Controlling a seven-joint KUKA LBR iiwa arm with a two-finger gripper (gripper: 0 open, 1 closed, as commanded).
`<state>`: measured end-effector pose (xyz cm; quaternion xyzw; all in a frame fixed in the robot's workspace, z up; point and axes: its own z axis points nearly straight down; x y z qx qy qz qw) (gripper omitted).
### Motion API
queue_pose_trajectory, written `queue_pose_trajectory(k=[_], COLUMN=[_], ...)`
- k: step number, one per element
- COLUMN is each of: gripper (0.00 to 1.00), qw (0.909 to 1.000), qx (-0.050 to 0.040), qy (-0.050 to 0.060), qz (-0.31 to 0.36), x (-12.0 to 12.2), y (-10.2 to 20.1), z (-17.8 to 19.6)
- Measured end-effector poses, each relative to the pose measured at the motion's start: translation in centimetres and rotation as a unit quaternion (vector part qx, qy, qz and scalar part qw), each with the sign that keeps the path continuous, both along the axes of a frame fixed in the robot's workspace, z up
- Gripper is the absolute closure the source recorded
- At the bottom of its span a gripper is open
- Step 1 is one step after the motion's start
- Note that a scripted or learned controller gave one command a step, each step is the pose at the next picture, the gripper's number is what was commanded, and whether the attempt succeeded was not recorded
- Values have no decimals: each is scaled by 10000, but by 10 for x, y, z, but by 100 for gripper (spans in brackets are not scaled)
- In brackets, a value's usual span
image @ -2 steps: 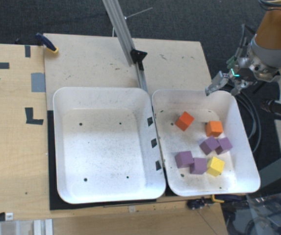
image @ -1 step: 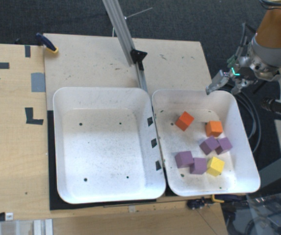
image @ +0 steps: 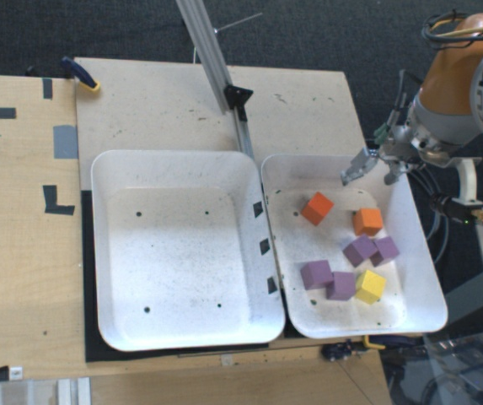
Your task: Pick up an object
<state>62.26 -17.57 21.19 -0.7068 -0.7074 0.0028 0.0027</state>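
While the gripper (image: 371, 169) hangs open and empty, the red-orange block (image: 316, 208) lies near, lower left.

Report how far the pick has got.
Done: little; the gripper is over the right bin's upper edge, nothing between its fingers. In hand: it seems to be positioning near the two orange blocks. Left: descend, grasp and lift one; the purple blocks and the yellow block also lie untouched.

The arm (image: 452, 91) is grey with a glossy orange band, black cables looping beside it, and a small metal-grey claw (image: 374, 169).
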Motion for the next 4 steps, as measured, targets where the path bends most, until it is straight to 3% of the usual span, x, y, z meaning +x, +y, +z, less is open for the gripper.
queue_pose_trajectory(k=[2,3,4], gripper=[0,100,100], qw=[10000,10000,10000], qx=[-5,-9,-8], qy=[-52,-65,-66], qz=[-3,12,2], x=[-5,-4,-1], y=[9,10,5], z=[-90,-77,-14])
